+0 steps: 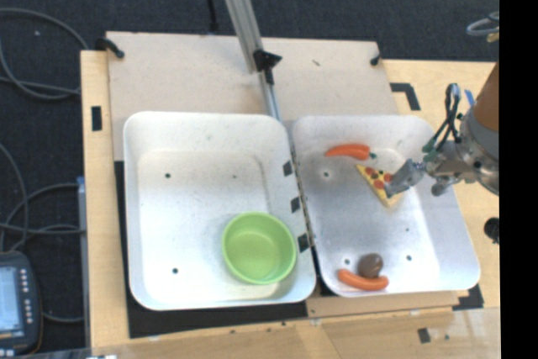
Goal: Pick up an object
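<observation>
Yellow wedge-shaped toy pizza slice (377,182) in right white bin (437,252).
I see gripper (403,178) touching it; jaw state unclear, no writing legible.

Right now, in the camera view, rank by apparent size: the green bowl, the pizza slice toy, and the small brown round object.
Largest to smallest:
1. Round green plastic bowl, clearly largest.
2. Yellow triangular pizza slice toy, partly behind the gripper.
3. Small brown round object, though the slice's hidden part makes this gap unsure.

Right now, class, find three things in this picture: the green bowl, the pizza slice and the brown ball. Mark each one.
green bowl (259,246), camera view, middle of its inside floor.
pizza slice (377,181), camera view, centre of its topped face.
brown ball (371,265), camera view, top of its rounded surface.
</observation>
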You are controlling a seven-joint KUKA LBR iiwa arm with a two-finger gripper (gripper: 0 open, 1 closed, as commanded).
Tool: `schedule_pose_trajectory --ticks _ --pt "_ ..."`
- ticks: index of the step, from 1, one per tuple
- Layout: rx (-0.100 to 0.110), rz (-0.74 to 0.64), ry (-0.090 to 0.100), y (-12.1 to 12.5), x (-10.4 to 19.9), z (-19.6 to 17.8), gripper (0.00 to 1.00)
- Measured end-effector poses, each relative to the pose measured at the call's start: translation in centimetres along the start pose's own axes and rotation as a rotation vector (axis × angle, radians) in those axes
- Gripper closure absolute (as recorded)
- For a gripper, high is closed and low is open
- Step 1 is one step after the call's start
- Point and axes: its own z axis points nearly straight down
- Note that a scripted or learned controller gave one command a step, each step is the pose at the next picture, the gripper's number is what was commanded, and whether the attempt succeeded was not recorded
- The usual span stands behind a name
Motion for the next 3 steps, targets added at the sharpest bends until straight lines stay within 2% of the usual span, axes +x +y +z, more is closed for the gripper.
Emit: schedule_pose_trajectory --ticks 1,3 --pt "0.0 0.001 0.0 0.0 0.0 0.0 0.0" --pt "0.006 0.006 -0.002 0.7 -0.5 8.7 0.0"
